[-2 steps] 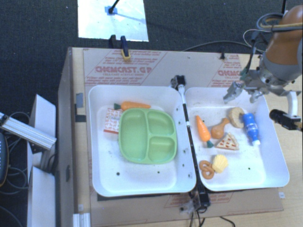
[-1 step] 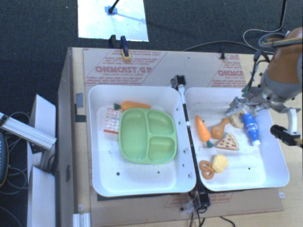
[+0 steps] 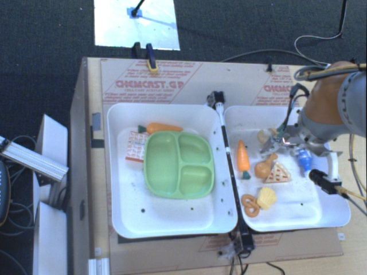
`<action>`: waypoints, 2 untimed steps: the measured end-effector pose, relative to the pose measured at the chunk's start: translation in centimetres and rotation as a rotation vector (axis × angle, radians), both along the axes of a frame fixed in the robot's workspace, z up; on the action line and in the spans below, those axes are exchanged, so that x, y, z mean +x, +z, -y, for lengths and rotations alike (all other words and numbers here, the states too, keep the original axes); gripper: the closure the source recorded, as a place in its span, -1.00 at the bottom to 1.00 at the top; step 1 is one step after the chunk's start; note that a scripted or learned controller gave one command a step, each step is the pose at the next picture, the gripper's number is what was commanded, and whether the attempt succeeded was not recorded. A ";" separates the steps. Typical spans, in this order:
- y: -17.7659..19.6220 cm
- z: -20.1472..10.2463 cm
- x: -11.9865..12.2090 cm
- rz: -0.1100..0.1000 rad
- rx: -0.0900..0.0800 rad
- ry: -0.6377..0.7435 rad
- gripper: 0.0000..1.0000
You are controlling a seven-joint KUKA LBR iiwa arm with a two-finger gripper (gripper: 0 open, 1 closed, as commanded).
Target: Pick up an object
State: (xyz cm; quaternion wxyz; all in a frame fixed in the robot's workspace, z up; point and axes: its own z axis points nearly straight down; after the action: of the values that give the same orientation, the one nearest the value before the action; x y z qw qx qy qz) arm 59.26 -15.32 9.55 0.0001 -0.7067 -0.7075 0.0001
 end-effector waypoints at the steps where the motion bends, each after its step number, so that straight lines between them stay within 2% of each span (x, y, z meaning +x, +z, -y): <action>1: -1.2 -3.7 -4.0 0.000 0.000 0.000 -1.00; 2: -0.1 -3.7 -3.9 0.003 0.000 0.001 1.00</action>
State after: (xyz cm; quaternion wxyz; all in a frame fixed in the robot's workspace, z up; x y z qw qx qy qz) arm 55.40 -11.67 9.48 -0.0011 -0.7064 -0.7078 -0.0008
